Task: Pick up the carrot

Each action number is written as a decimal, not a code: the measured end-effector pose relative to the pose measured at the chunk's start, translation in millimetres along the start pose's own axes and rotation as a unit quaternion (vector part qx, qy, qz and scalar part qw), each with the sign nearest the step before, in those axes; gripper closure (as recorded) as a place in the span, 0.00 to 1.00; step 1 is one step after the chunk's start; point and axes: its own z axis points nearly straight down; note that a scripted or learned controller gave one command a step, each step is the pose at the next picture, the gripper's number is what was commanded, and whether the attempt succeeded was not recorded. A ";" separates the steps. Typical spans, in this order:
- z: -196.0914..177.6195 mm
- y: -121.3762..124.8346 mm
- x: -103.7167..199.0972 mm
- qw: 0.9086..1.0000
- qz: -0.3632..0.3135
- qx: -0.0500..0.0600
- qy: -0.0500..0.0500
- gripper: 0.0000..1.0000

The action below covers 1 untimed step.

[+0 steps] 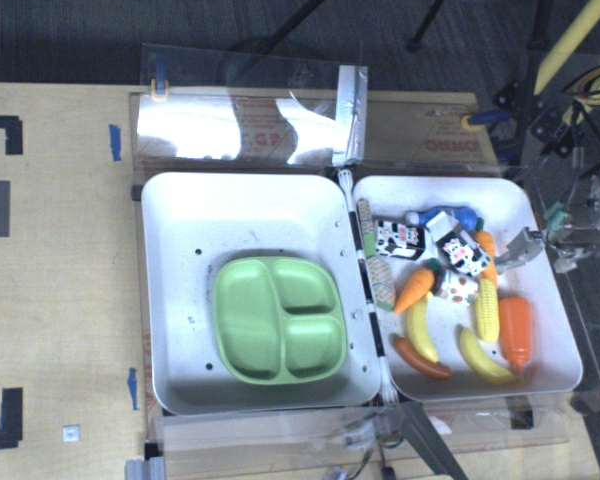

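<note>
Orange carrot (414,289) is seen lying near the left edge of the right bin (555,298). At that bin's right edge, the gripper (528,248) is held low; its opening cannot be told.

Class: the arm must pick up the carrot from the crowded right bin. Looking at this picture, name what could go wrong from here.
1. The carrot lies packed among a banana, a corn cob and spotted toys, so the claw may well nudge or grab a neighbour instead.
2. An orange bottle-like toy lies nearer the claw and looks similar in colour; a program might mistake it for the target.
3. The carrot is tilted and tapered, so it could slip out of a pinch.
</note>
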 end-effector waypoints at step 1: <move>119.4 59.5 -33.7 0.999 0.033 0.000 0.000 0.00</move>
